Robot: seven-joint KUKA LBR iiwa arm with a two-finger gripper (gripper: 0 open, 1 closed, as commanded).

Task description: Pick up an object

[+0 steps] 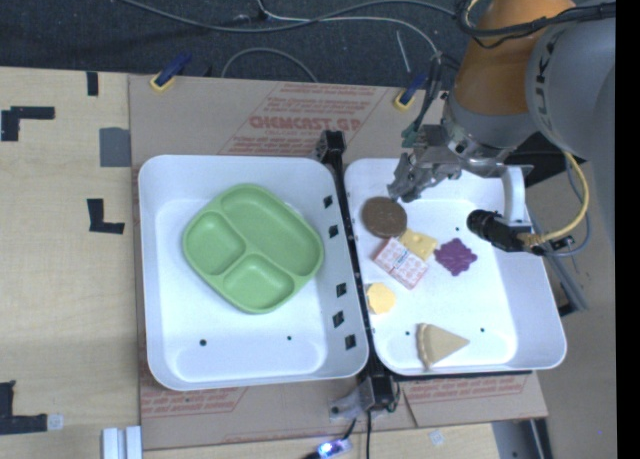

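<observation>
My gripper (408, 183) hangs over the back left part of the right bin (500, 342), just above and right of a brown round cookie-like disc (383, 217). Nothing shows between its fingers. In that bin also lie a pale yellow block (419, 244), a pink-and-white checked packet (401, 264), a purple cluster like grapes (456, 256), a small yellow round piece (380, 298) and a tan wedge (439, 344). The disc is the nearest object to the gripper.
The left bin (170, 347) holds a green divided plate (253, 246). A black divider with clips (343, 257) runs between the bins. A black cylinder on a cable (497, 229) hangs over the right bin's right side. Cables lie on the dark floor behind.
</observation>
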